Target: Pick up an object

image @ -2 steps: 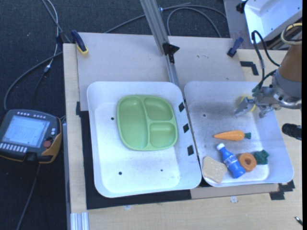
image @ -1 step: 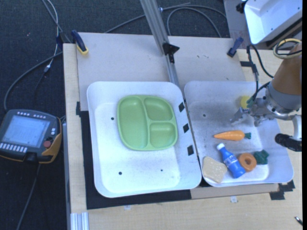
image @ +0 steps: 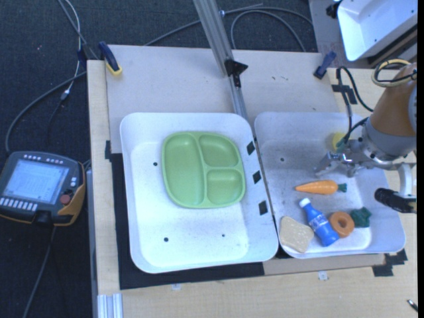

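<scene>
The right bin (image: pixel 291 141) holds several small objects. An orange carrot (image: pixel 318 187) lies across its middle. Near the front edge are a blue bottle (image: pixel 320 224), a slice of bread (image: pixel 295 234), a brown donut (image: pixel 342 223) and a dark green piece (image: pixel 361 216). My gripper (image: pixel 336 161) hangs low over the bin's right half, just above and behind the carrot, apart from it. A yellow object (image: pixel 338 140) peeks out behind the wrist, mostly hidden by the arm.
The left bin (image: pixel 192 240) carries a green divided plate (image: pixel 202 169). A slanted metal pole (image: pixel 215 18) rises between the bins at the back. A teach pendant (image: pixel 36 187) lies off the bench to the left. Blue clamps (image: pixel 109 58) sit at the back corners.
</scene>
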